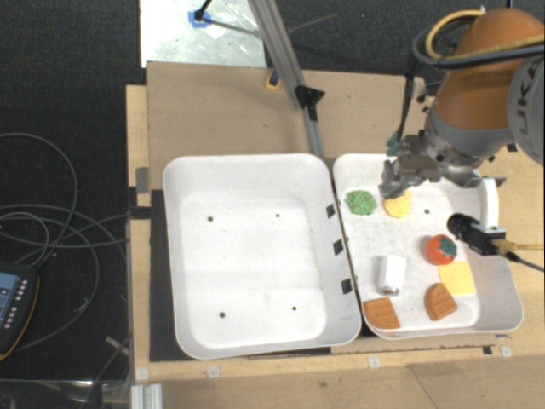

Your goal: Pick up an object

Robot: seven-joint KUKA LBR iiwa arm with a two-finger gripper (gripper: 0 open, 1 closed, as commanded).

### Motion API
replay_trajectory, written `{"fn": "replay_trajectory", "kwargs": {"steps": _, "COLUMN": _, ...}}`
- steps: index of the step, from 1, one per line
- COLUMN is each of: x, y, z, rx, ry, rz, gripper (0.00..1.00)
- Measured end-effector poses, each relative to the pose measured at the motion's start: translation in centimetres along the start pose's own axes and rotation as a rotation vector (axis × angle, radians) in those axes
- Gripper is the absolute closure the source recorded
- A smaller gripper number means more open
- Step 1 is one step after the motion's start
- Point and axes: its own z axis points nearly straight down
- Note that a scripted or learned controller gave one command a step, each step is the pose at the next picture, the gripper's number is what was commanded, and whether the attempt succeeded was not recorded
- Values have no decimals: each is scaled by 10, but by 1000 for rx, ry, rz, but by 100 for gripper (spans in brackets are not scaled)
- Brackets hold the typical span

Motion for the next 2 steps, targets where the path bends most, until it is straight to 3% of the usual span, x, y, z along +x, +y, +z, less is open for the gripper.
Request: {"fn": "replay_trajectory", "kwargs": {"steps": 2, "x": 85, "y": -27, "z": 8, "rx": 0, "ry": 0, "rz": 1, "gripper": 100}}
